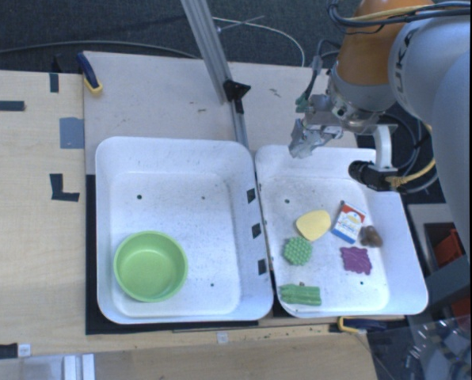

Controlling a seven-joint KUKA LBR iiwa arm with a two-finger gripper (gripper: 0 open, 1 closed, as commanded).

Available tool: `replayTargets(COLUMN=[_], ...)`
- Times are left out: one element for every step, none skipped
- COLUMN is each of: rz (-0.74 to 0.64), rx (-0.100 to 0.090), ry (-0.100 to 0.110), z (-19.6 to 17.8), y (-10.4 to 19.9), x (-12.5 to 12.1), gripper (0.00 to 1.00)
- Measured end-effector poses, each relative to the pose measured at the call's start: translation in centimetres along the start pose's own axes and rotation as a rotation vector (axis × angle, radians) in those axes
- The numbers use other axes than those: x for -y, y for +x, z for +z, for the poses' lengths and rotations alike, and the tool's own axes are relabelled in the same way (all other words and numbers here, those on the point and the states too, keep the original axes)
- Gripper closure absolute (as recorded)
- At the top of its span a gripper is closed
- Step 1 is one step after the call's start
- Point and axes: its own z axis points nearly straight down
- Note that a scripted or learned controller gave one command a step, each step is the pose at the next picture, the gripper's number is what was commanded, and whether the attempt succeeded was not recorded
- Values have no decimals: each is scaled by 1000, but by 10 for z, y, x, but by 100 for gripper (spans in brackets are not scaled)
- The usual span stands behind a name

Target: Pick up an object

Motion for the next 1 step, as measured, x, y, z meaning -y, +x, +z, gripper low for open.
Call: replayTargets(rz=[1], rx=[1], ry=[0], z=[12], y=[46], x=[-8], gripper=[100])
